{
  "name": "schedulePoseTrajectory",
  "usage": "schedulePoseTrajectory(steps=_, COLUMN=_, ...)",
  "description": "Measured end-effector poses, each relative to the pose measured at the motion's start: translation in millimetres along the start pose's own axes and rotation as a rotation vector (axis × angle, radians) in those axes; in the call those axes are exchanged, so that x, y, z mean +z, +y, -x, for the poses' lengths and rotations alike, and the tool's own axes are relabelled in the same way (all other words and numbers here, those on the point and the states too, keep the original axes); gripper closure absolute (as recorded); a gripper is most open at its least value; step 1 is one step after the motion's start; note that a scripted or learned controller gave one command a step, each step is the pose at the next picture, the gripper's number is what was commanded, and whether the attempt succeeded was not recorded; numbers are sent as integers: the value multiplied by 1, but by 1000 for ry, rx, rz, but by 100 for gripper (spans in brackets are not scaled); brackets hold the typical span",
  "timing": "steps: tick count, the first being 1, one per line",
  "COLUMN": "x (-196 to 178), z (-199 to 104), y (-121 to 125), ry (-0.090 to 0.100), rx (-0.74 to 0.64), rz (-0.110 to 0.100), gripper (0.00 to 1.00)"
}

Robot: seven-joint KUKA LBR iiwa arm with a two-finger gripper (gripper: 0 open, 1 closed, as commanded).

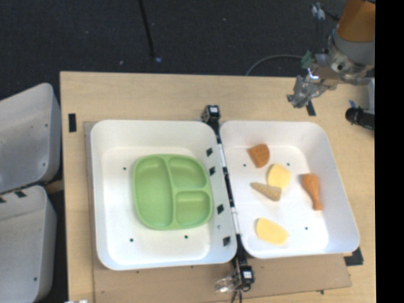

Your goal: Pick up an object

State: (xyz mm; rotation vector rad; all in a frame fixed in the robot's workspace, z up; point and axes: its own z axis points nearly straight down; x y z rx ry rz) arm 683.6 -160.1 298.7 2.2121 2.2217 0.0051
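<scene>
The right bin (328, 145) holds several food pieces: an orange-brown chunk (259, 154), a yellow piece (279, 176), a tan wedge (266, 191), an orange drumstick shape (311, 190) and a yellow slice (271, 231). My gripper (304, 93) hangs above the bench beyond the right bin's far edge, well apart from all the pieces. Nothing shows between its fingers. The grey arm with its orange band (356, 17) rises at the top right.
The left bin (104, 169) bears a green compartment plate (172, 191). A black clip (211, 113) sits at the far end of the seam between the bins. A dark cable (268, 62) loops over the bench's far edge near the gripper.
</scene>
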Motion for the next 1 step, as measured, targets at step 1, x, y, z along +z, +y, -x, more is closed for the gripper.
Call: schedulePoseTrajectory(steps=1, x=-2, z=-47, y=1, ry=2, rx=0, rz=-7, gripper=100)
